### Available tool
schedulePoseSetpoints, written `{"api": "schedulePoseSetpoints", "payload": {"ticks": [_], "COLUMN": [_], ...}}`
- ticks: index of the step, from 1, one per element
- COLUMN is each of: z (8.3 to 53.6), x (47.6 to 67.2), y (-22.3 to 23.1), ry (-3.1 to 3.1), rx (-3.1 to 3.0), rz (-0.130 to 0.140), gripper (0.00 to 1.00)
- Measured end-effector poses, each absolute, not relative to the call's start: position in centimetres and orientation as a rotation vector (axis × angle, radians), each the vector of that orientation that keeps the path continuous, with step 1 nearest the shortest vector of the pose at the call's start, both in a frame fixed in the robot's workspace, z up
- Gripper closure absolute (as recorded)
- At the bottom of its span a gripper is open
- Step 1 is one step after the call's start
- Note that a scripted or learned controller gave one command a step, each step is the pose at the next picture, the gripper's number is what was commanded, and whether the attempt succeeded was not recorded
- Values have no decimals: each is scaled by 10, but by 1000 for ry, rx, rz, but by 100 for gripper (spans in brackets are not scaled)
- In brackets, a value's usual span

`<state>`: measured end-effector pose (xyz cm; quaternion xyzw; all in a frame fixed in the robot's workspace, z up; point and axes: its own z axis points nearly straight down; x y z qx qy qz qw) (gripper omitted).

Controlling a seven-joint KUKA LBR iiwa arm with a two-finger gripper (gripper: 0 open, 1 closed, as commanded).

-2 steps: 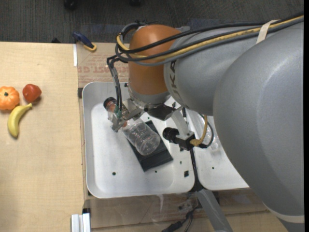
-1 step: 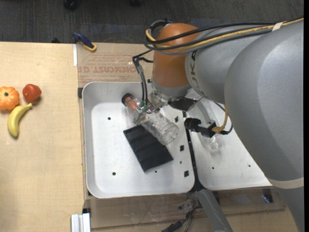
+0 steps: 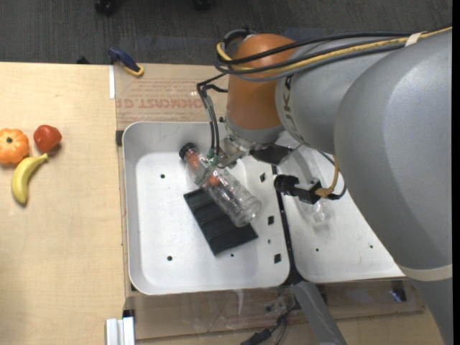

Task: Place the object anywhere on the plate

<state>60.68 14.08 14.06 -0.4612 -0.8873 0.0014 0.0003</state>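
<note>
A clear plastic bottle (image 3: 223, 187) with a dark reddish cap is seen lying on its side in the left bin (image 3: 154, 264). Its cap end is turned toward the upper left and its base toward the lower right. The material is transparent and glossy, with a crumpled look along the body. Its base end is laid over a black flat object (image 3: 219, 223), rectangular and ribbed, matte in surface, which is placed at a slant on the floor of the bin.

The bins are made of smooth white plastic, shallow, with rounded corners and some small dark marks on the floor. The right bin (image 3: 345, 257) is covered for a large part by the grey arm (image 3: 388, 142), which has a smooth rounded shell and an orange band (image 3: 255, 77) above the wrist.

The gripper (image 3: 215, 160) is located just at the neck part of the bottle, near the cap, and appears to be touching it. How its fingers are set cannot be told, since they are small and mixed with the clear plastic.

On the pale wooden surface at the left, a tomato (image 3: 47, 137), a small orange fruit (image 3: 12, 146) and a yellow banana (image 3: 25, 178) are laid close together.
</note>
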Motion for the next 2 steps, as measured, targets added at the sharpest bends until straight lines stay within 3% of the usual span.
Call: {"api": "schedulePoseSetpoints", "payload": {"ticks": [1, 2], "z": [91, 145], "x": [578, 477], "y": [219, 220], "ry": [-2784, -2765], "rx": [-1454, -1488], "rz": [4, 6], "gripper": [0, 0]}}
